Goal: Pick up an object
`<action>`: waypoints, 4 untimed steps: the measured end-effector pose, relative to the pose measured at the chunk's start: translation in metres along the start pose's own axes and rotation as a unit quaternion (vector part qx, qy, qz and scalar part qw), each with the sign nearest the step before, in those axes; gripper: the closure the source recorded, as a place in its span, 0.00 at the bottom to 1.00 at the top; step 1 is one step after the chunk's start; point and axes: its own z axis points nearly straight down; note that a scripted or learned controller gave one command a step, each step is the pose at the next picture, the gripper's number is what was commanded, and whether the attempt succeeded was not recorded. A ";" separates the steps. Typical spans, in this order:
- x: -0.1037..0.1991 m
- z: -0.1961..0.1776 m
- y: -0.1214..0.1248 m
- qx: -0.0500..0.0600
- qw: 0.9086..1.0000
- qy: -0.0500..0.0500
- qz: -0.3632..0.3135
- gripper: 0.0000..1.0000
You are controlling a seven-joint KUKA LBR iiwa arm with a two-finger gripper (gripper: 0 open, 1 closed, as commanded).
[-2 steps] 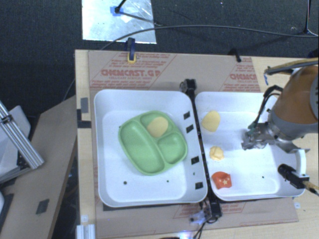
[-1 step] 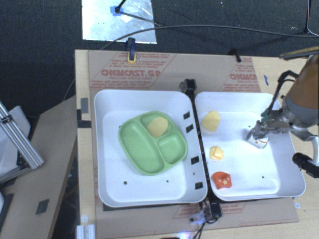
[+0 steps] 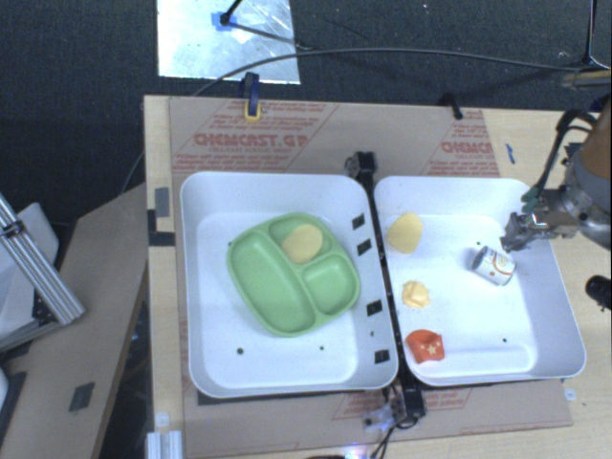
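So the gripper is hanging over the back-right part of the right bin, just up and to the right of a little silver-white can lying on its side on the bin floor — looks like that can is the target, at least that's my guess from how close the claw is to it. Can't tell if the claw is apart or together, it's just a dark blob at this angle, and I can't see anything held in it. The can looks just beside the gripper, maybe touching, hard to say. Using the can as the reference: there's a yellow lemon-ish thing well off to its left, a smaller crumpled yellow piece down-left of it, and a red strawberry-looking object further down-left near the front of the bin. Nothing crowds the can, so there's room to work. To do this step well I'd say centre the claw right over the can's body instead of coming at it from the corner, and line the grip up across the short round width, not along its length — a can on its side will roll away if it gets nudged from one side first. Come straight down, close slowly, and lift only once it's squarely pinched. The left bin with the green divided plate and the yellow object in it is well left of the can, not a factor.
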 end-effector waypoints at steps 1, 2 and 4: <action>0.000 -0.037 0.002 0.001 1.000 0.000 0.000 1.00; 0.045 -0.015 0.018 0.004 1.000 0.002 -0.002 1.00; 0.138 -0.006 0.046 0.003 1.000 0.002 -0.002 1.00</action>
